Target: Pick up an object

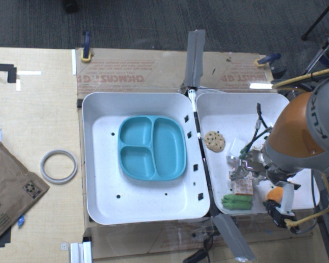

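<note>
Green pea pods (237,202) lie at the near edge of the right bin (230,106), with a small brownish packet-like item (243,187) just behind them and an orange object (274,193) off to their right, partly hidden by the arm. Above the packet hangs the gripper (242,166), reaching in from the right on the grey arm with its orange band (296,127); whether it is clenched or released cannot be told, since cables and metal parts clutter the view there. Nothing can be seen lifted clear of the bin floor. Farther back in the same bin, a chocolate chip cookie (214,141) sits alone near the dividing wall. Over in the left bin (98,158), a teal divided plate (153,147) with three compartments rests flat in the middle. On the desk (27,119) to the left lie a roll of tape (58,166) and a brown cardboard box (8,188), well apart from the bins
</note>
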Controlling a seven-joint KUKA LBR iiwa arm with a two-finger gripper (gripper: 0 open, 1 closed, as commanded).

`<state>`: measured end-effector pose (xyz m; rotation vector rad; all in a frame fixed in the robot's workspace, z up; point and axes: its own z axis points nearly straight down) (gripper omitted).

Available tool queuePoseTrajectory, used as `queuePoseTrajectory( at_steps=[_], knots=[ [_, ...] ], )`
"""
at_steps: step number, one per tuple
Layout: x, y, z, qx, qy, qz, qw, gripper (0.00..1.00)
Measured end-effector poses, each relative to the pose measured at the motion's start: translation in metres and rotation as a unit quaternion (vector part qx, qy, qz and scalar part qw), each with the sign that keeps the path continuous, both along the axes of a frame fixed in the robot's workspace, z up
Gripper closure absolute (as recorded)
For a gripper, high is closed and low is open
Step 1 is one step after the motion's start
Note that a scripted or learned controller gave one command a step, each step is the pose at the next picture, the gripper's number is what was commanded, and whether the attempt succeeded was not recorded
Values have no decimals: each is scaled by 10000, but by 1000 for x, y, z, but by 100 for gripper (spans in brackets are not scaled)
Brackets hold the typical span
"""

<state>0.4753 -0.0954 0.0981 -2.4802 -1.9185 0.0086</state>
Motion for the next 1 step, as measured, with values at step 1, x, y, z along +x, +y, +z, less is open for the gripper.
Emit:
queuePoseTrajectory(
  at_steps=[1],
  knots=[
    [2,33,93,-10,-27,331,9994,100]
  ],
)
